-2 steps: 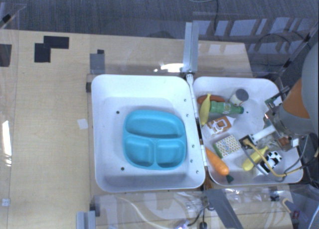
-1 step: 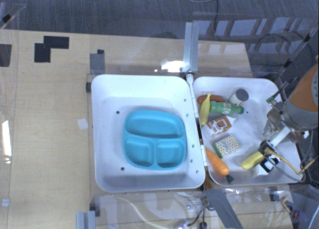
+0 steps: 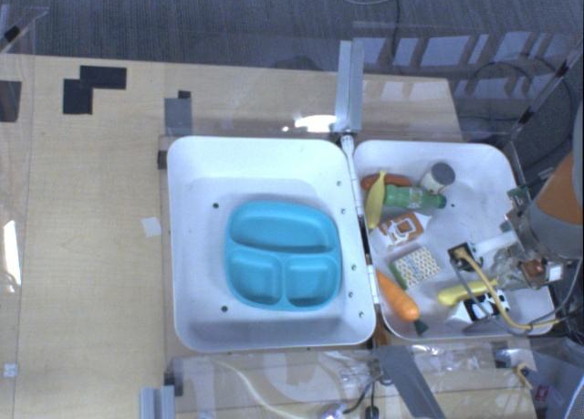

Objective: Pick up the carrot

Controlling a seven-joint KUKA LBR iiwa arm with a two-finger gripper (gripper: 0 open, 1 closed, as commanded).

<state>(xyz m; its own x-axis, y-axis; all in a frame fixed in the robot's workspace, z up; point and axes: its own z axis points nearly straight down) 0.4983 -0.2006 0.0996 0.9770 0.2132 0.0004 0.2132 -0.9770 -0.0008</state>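
The carrot [image 3: 398,297], orange with a green stub at its near end, lies on its side at the front left corner of the right bin [image 3: 474,157]. My gripper [image 3: 484,297] hangs low over the front right part of the same bin. It is to the right of the carrot and apart from it. Nothing of the carrot is between the fingers. The arm comes in from the right edge.
Behind the carrot lie a green checkered packet [image 3: 418,267], a small orange and white box [image 3: 401,228], a green bottle [image 3: 412,196], a banana [image 3: 372,203] and a grey can [image 3: 442,173]. A yellow oblong thing [image 3: 454,296] lies by the gripper. The left bin [image 3: 196,225] holds a blue sectioned plate [image 3: 283,225].
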